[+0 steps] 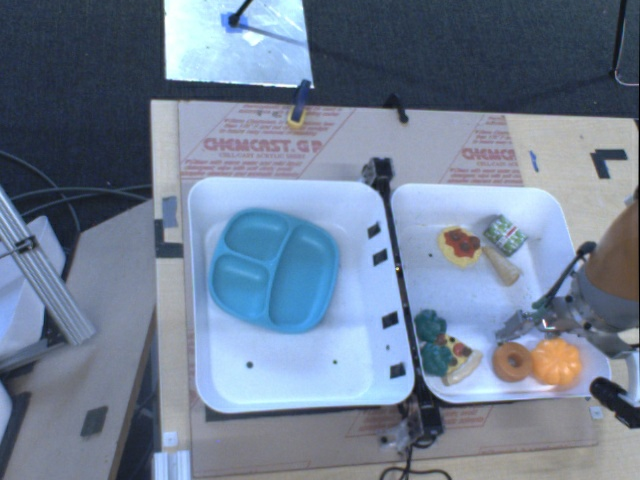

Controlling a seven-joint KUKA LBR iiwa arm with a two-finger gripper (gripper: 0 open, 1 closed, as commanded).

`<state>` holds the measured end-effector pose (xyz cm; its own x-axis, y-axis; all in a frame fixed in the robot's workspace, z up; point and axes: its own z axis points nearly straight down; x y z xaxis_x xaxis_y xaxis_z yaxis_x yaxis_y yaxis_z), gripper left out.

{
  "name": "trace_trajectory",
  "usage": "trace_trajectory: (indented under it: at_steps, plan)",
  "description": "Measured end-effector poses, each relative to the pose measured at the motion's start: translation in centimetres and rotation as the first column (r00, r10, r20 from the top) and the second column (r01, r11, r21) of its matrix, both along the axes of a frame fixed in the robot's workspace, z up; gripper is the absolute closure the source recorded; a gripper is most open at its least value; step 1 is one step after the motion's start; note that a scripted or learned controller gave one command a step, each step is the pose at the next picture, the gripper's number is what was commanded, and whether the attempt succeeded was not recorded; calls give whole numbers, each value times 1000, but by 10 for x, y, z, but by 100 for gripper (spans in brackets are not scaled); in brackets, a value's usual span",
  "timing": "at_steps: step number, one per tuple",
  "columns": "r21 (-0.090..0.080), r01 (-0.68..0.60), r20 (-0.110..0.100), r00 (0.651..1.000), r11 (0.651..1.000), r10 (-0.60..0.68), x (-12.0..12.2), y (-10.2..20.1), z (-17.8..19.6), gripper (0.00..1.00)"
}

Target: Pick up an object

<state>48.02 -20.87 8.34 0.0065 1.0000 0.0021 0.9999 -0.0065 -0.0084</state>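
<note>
Two shallow white plastic bins sit side by side on the worktop (250, 133). The left bin (230, 368) contains a light-blue, three-compartment plastic tray (272, 268). The right bin (540, 203) contains the candidate objects: a round yellow-and-red toy pizza (459, 246), a small green-and-white carton (505, 234), a tan cone (503, 265) just beside it, a dark green broccoli-like toy (432, 340), a pizza-slice toy (460, 359), a brown ring doughnut (513, 361) and an orange pumpkin (556, 362) — the last two touching. The gripper (525, 320) (entering from the right) hangs just above the doughnut and pumpkin; whether its fingers are apart or together cannot be told, and nothing shows between them.
</note>
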Motion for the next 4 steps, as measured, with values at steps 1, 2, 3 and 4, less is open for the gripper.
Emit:
trace_trajectory:
  at_steps: [1, 2, 3, 4]
  plan:
    - [-5, -15, 18, 1000, 1000, 15, 86, 6, 2, 0]
    - [-5, -14, 18, 1000, 1000, 14, 149, 3, 6, 0]
    - [-5, -14, 17, 1000, 1000, 14, 148, 2, 17, 100]
    - [-8, -18, 22, 1000, 1000, 18, 149, 2, 29, 100]
